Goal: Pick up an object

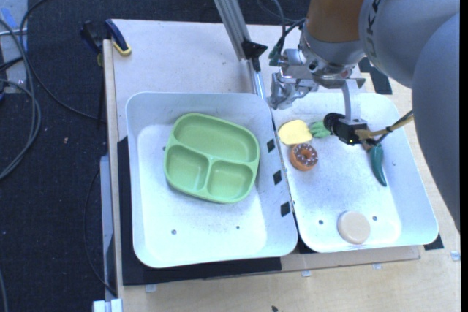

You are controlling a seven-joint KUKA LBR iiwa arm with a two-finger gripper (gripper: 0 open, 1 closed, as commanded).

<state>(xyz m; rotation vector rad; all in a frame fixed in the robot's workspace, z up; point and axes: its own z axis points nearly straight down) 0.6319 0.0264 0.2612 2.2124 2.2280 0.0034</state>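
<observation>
Green pepper (378, 164) near the right bin's (409, 226) right edge, long axis running from far edge toward near edge, tip pointing nearward, gripper (284, 96) over that bin's far-left corner, grip state not discernible, left bin (146, 230) carrying a green divided plate (212, 157), pale wooden bench (183, 55), dark floor with cables (44, 84).

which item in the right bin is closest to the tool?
The yellow piece, at the bin's upper-left, just below the tool. The donut, the green pepper and the beige disc all lie farther down.

Matt green plastic tray (212, 157), smooth white plastic bins (146, 230), glossy donut (303, 156)
</observation>
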